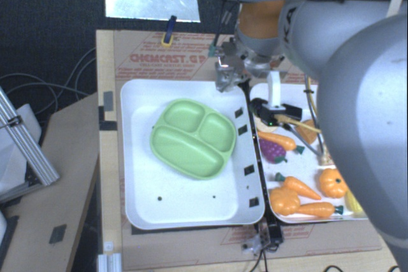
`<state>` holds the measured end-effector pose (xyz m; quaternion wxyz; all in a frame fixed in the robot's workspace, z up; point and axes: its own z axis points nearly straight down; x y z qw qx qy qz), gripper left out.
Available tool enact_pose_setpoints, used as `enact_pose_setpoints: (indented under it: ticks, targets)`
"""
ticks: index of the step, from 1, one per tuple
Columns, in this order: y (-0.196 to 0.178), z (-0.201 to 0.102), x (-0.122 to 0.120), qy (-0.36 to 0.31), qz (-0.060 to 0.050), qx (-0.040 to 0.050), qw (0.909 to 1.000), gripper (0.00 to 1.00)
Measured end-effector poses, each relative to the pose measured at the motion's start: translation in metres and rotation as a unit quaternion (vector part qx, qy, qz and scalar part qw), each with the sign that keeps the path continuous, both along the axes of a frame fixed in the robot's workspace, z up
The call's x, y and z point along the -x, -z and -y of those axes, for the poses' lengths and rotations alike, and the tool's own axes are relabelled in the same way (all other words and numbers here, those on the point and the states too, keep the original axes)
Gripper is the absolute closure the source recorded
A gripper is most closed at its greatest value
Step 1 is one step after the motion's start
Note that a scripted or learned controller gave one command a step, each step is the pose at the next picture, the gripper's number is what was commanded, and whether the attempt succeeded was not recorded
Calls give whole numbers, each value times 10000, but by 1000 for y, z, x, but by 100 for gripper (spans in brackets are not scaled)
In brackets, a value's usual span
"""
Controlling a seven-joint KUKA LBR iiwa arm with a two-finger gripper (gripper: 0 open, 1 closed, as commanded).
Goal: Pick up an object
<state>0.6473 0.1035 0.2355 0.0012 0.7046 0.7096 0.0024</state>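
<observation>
A green divided plate lay in the left bin. The gripper hung over the bins' far edge; its opening could not be told. Toy carrots, grapes and a pumpkin filled the right bin.

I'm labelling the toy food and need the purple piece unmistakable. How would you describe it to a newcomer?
Look in the right-hand white bin, just past the divider between the bins. The purple grape bunch lies under an orange carrot; it is the one purple item among orange pieces.
</observation>
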Motion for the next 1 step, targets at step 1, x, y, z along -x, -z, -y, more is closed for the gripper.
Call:
enact_pose_setpoints:
  ticks: [1]
  targets:
    - [2,1,-3,1,-9,10,10000,100]
